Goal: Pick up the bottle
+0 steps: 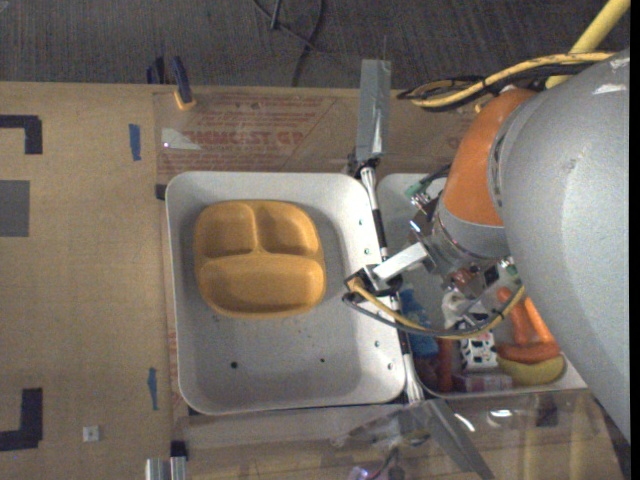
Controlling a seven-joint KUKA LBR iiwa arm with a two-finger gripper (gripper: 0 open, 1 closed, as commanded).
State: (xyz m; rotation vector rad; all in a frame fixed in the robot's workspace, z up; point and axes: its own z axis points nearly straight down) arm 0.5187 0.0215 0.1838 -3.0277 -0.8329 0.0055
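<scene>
The grey arm with its orange band reaches down into the right bin and covers most of it. My gripper hangs below the wrist, low over a pile of small items in the bin's near half. An orange tapering object, possibly the bottle, lies just right of the gripper, partly under the arm. I cannot tell which item is the bottle, nor whether anything is held.
The left bin holds a yellow divided plate in its far half. In the right bin lie a blue item, a white patterned box and a yellow piece. Yellow cables loop off the wrist.
</scene>
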